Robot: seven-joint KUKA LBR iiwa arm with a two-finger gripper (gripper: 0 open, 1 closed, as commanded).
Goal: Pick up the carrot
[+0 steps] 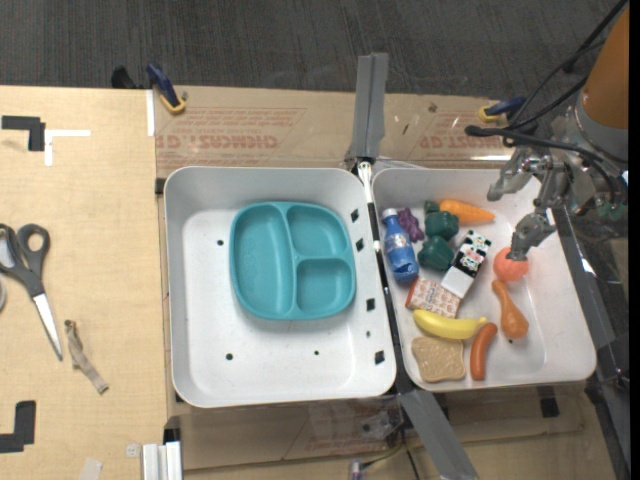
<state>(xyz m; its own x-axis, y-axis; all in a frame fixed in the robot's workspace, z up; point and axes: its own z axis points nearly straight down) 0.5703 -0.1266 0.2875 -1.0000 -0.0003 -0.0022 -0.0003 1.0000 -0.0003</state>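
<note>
Both bins (190, 368) look like smooth white plastic with a faint sheen. The teal divided plate (293, 260) is matt plastic. The carrot (466, 210) and the banana (449, 325) have the glossy look of moulded toy plastic. The bench top (80, 268) is pale, matt wood or board. The scissors (32, 278) have shiny metal blades and grey handles. The gripper (525, 238) is bare, dull metal.

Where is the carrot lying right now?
The carrot lies in the right bin, near its far wall, just right of the green broccoli and above the cow toy, left of the gripper.
</note>
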